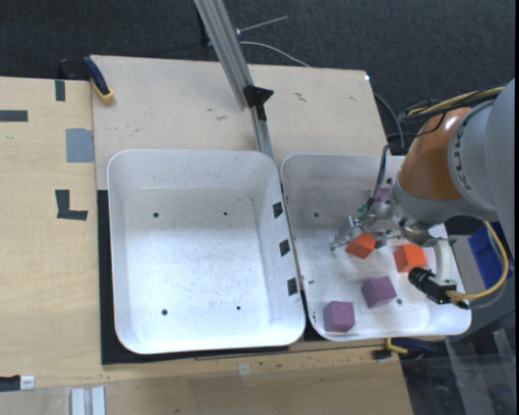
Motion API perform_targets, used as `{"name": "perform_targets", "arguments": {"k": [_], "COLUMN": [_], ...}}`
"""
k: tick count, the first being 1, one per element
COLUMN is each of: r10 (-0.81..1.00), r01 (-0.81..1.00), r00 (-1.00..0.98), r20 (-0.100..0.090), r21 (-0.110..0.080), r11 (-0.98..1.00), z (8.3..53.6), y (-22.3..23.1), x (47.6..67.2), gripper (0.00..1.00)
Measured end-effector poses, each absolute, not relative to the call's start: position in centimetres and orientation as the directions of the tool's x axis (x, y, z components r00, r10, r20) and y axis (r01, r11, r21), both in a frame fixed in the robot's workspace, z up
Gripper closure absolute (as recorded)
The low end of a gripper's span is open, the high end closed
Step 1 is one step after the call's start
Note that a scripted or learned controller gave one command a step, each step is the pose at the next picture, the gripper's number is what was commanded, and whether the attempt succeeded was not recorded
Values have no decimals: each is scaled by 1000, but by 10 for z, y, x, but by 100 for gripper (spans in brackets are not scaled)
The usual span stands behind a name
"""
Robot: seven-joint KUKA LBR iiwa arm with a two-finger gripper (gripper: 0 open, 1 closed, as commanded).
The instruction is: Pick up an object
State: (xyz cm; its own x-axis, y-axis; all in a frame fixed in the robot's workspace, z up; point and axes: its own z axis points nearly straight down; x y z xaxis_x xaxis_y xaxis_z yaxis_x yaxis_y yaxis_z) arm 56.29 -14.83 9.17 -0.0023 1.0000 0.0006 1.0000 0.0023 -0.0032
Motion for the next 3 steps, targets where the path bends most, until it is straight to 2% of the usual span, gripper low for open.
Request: {"name": "perform_targets", "arguments": {"k": [1, 2, 3], "r10": [1000, 1000, 1000], "r01": [1000, 1000, 1000], "r00": [-2, -9, -10], "r20": [1, 2, 4], "r21": [-4, 6, -4], "r11": [2, 9, 10], "z": [101, 197, 191], "y": [-149, -71, 10], "x": [563, 570, 565], "gripper": [100, 100, 100]}}
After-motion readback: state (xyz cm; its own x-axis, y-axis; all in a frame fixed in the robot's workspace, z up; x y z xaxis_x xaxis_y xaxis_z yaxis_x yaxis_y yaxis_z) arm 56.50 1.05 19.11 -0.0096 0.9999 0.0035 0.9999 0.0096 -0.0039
